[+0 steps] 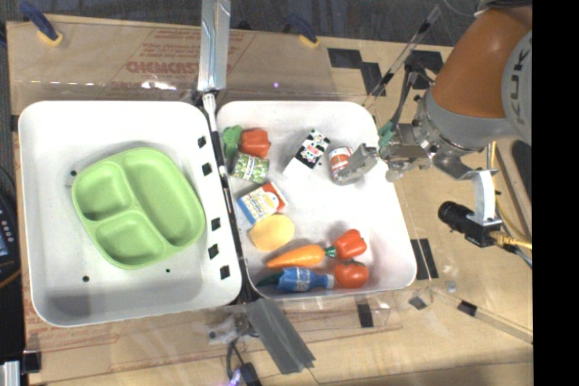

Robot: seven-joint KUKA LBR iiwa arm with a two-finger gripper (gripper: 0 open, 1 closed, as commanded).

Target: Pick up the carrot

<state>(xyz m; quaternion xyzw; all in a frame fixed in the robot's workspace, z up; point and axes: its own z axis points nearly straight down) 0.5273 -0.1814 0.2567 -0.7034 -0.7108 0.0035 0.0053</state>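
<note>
Tabletop (470, 321) carries two bins. Pincer (357, 163), state indiscernible, hovers upper right bin (398, 235); approach step. Next: travel to carrot (297, 257) near front wall.

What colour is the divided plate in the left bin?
Light green; the plate shows best in the overhead camera view.

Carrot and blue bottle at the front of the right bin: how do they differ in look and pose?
The carrot is orange and tapers to a point at its left end; the blue bottle is blue with a pale label and keeps an even width. The carrot lies slightly tilted, right end higher; the blue bottle lies closer to level, nearer the front wall. Both lie on their sides in the right bin, side by side.
</note>
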